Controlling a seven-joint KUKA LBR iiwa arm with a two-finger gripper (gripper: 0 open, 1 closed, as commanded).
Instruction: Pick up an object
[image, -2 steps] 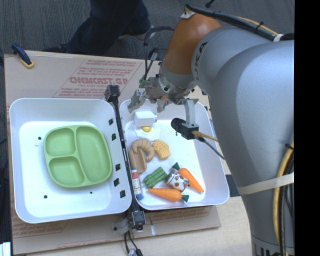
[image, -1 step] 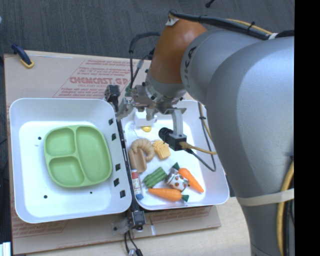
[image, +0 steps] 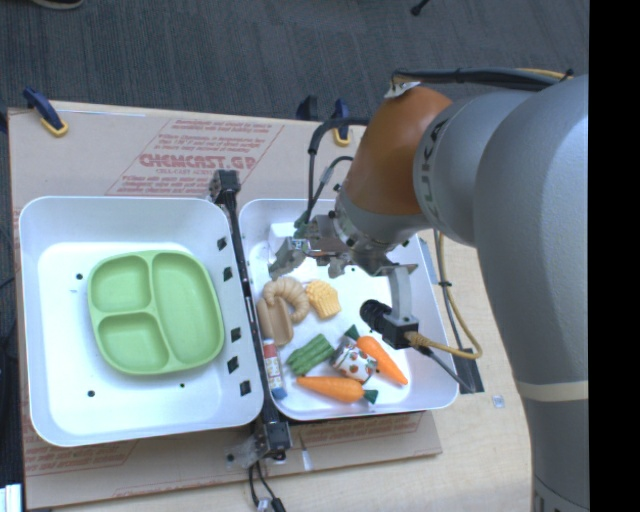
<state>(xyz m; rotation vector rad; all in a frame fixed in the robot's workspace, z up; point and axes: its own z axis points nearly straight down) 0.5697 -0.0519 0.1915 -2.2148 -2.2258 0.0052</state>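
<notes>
The arm (image: 470, 150) hangs low over the right bin (image: 440, 395), and its gripper (image: 300, 250) sits at the bin's far left corner, above the pile of toy food. Nothing shows between the fingers, and how wide they stand cannot be told from this angle.

The likeliest target is the croissant (image: 283, 297), just below the gripper and touching the corn (image: 322, 297) on its right. Both look like light, hollow plastic: stiff, smooth, a bit slippery, not fragile. The croissant's curved middle looks the best place to pinch, across its narrow width. The corn's ridged sides should give decent grip too.

Crowding is the trouble. A brown stick (image: 272, 322) lies right under the croissant along the bin's left wall, and that wall leaves little room for a finger on that side. Nearer the camera lie a green pod (image: 309, 353), two carrots (image: 331, 388) and a small spotted piece (image: 352, 362), all bunched and touching. A black fixture (image: 385, 322) on the arm hangs close above the carrots.

The left bin (image: 40, 420) holds a green divided plate (image: 155, 310), well apart from the action.
</notes>
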